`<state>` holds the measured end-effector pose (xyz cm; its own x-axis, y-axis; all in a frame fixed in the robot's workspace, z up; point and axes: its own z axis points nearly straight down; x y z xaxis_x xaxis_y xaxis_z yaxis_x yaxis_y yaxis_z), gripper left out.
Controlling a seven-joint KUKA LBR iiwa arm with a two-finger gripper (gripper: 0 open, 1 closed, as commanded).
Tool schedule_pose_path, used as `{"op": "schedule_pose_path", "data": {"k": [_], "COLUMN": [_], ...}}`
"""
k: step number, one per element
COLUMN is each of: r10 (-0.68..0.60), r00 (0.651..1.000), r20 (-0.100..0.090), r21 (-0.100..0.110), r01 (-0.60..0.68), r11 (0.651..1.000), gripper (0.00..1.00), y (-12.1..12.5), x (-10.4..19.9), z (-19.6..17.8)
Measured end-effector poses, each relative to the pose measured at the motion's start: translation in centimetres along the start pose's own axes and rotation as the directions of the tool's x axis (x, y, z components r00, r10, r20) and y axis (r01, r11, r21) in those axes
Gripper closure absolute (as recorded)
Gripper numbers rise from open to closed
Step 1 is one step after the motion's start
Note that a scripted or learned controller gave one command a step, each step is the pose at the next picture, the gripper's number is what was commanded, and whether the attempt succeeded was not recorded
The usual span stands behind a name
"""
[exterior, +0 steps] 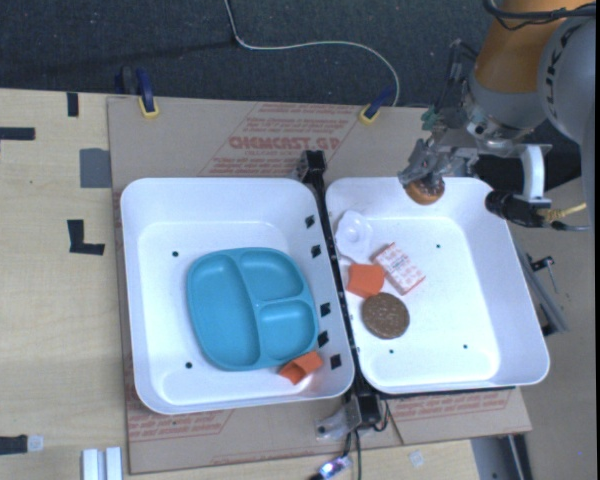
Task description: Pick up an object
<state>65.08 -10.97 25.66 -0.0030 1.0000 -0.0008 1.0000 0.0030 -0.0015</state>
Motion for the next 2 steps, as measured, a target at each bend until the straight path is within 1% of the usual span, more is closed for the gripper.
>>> {"op": "schedule_pose_path", "data": {"k": [1,2], "r10": [-0.001,-0.001], "r00": [1.000,1.000], "r20": [-0.001,-0.001], "r21": [0.001,0.001], "r01": [0.001,0.001], "r11": [1.000,1.000], "gripper": [1.00,1.00], "y": [-0.1,-0.3], "x": [6.0,10.6], "z": [0.1,0.2]}}
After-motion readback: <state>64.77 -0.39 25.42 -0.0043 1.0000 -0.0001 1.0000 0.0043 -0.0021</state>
